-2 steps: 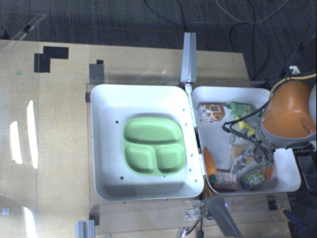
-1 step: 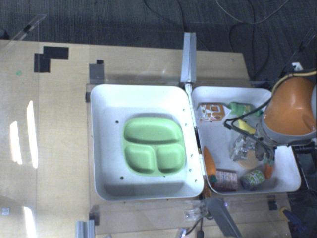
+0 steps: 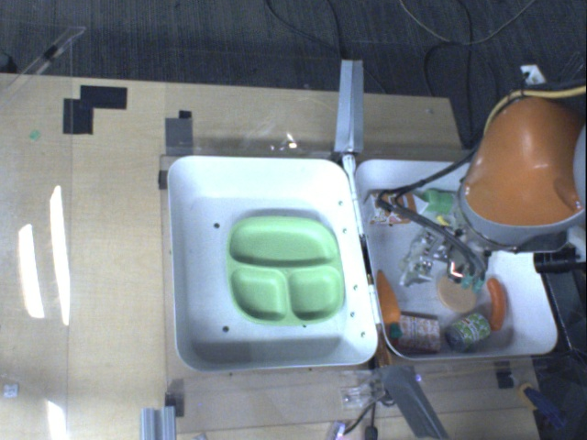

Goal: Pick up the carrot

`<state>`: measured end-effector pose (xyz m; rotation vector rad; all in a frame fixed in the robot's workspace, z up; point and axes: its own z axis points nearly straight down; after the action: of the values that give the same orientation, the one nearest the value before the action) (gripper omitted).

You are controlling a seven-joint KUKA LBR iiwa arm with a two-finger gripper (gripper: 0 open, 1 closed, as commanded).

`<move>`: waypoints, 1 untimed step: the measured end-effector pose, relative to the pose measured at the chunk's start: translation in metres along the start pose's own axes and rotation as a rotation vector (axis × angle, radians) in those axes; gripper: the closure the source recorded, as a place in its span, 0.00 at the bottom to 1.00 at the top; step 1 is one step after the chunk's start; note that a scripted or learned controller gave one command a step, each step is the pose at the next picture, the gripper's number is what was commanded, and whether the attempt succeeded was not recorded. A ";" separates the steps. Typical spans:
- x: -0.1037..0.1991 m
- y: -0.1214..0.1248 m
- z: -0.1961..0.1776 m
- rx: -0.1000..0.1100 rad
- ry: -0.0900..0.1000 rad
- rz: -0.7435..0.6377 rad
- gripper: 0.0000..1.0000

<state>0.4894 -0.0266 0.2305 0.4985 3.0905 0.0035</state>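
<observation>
The gripper [image 3: 438, 262] hangs low over the middle of the right bin [image 3: 541, 337], a tangle of metal and cable under the orange band of the arm [image 3: 527, 168]. Whether it is apart or together I cannot tell, and nothing is visibly caught in it.

The carrot [image 3: 387, 299] appears to be the orange, tapering piece lying against the left wall of that bin, narrow end pointing away from the front edge. It sits to the left of the gripper and nearer the front, near it but apart. Its lower end meets a brown packet [image 3: 418, 331]. A second orange piece [image 3: 496, 302] lies on the far side of the gripper, beside a tan disc [image 3: 456, 293] and a green ball [image 3: 469, 330]. It is rounder, so I take it for something else, though not with certainty.

The carrot is probably a light, stiff toy with a smooth skin, likely to slip or roll if pinched near the tip. The thicker middle looks like the best place to grip, across its width. The wall leaves little room on that side, which makes the approach awkward.

The left bin [image 3: 193, 337] holds a green tray [image 3: 284, 269].
</observation>
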 end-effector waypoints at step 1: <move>0.000 0.000 0.000 0.000 0.000 0.001 0.00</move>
<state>0.4893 -0.0268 0.2303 0.4997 3.0908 0.0035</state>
